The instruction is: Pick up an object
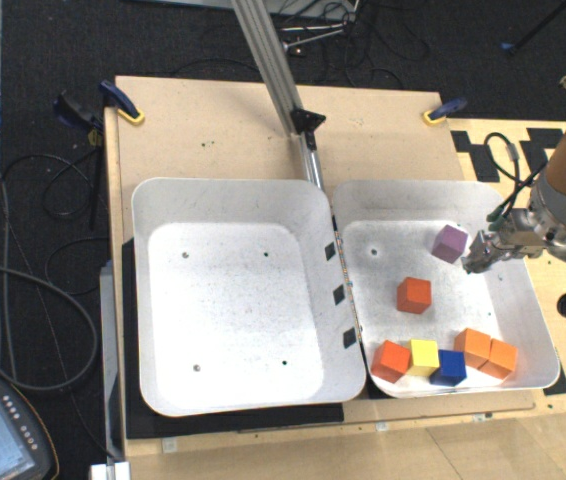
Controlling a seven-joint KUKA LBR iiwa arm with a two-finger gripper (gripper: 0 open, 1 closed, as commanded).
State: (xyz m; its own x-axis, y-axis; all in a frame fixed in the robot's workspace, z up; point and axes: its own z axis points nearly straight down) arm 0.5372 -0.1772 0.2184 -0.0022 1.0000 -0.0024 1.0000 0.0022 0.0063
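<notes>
Currently, your tool (478, 258) hovers beside the purple cube (450, 242) near the right bin's (535, 298) far edge; I cannot tell its state. Descending off-centre may nudge the cube away.

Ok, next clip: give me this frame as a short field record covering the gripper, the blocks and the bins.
gripper: over the right bin, just right of the purple block
purple block: upper part of right bin, beside the gripper, not seen between its fingers
lone orange block: middle of right bin
front cluster: orange block, yellow block, blue block, two orange blocks along the near wall
right bin: holds all seven blocks
left bin: white, speckled
</notes>
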